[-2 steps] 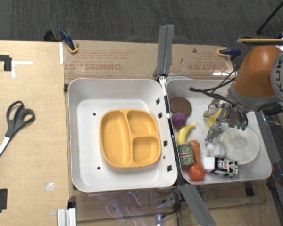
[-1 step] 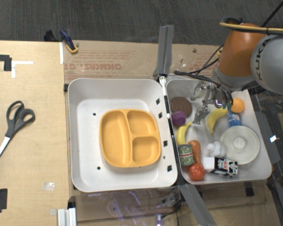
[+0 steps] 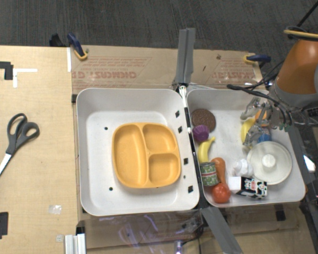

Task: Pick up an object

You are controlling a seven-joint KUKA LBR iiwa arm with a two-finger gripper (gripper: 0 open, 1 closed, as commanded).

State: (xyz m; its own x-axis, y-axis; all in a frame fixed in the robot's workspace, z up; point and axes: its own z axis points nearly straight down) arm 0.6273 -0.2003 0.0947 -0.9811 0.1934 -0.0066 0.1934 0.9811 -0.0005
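A: Arm enters from the right; orange band [image 3: 303, 62] sits over the far right corner of the right bin [image 3: 230, 102]; gripper [image 3: 258, 121] hangs low inside that bin, near its right wall.

B: Pincer state?

A: Cannot tell; the metal parts blur together with a yellow object [image 3: 247, 130] and something blue [image 3: 263, 137] just beneath them; whether either is pinched is unclear.

B: Candidate objects, right bin?

A: Brown disc [image 3: 203, 119] at the far left part; purple piece [image 3: 200, 133] touching its near edge; banana [image 3: 204, 149] just below that; green can [image 3: 208, 174] beside an orange carrot [image 3: 219, 168]; red tomato [image 3: 221, 193] at the near edge; white bowl [image 3: 270, 162] near the right wall, just below the gripper; small white bottle [image 3: 240, 168] to its left; black-and-white box [image 3: 254, 187] near the front.

B: Left bin?

A: Left bin [image 3: 90, 157] holds a yellow divided plate [image 3: 147, 155], three compartments, lying flat and centred.

B: Bench?

A: Scissors [image 3: 14, 139] on the wooden bench to the left, well apart from the bins; cardboard [image 3: 127, 70] behind the bins, with a blue clamp [image 3: 77, 45] at its left corner.
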